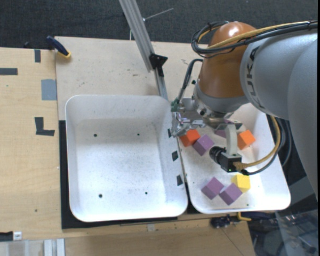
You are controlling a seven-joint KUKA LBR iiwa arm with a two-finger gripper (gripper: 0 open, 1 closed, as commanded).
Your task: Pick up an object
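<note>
My gripper [182, 122] hangs low over the left side of the right bin [266, 199], close to the wall it shares with the left bin. An orange block [190, 138] lies right under and in front of it, touching a purple block [204, 144]. Whether the gripper touches the orange block is hidden by the wrist. Another orange block [246, 138] lies further right. Two purple blocks [213, 187] [230, 194] and a yellow block [242, 182] sit near the bin's front.
The left bin [74, 143] lies beside the right one. A slanted metal pole [141, 33] stands behind the bins. The arm's grey and orange body [229, 73] covers the back of the right bin. A black cable connector [225, 160] hangs above the blocks.
</note>
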